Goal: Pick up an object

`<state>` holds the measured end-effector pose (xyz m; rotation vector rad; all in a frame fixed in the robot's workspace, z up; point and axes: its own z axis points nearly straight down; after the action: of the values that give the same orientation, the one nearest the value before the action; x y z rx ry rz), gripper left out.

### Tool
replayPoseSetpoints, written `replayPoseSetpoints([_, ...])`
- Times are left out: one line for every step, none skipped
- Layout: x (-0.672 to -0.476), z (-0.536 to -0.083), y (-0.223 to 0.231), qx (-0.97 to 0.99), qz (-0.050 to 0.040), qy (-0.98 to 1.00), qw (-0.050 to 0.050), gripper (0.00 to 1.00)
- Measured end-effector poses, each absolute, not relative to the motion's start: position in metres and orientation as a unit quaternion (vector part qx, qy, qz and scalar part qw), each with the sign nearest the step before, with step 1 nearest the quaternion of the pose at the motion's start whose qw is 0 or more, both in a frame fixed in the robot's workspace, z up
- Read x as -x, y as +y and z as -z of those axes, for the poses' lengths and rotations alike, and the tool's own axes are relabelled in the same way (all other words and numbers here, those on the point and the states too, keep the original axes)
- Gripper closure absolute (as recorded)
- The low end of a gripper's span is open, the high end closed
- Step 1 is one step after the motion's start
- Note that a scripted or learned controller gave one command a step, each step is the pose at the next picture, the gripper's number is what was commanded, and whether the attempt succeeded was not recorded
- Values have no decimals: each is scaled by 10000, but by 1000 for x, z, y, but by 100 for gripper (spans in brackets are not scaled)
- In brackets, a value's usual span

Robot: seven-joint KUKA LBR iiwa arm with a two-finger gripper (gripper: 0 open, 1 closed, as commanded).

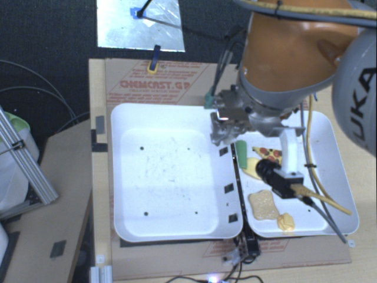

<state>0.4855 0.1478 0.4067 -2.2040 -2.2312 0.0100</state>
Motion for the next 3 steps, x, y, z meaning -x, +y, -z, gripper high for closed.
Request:
replayPoseSetpoints([-487,-508,157,7050,61,-7092,-24,100])
replayPoseSetpoints([-520,-537,226,7043,38,-7099,-13,100])
replayPoseSetpoints([-531,-409,235,7069,-47,-7073,17,100])
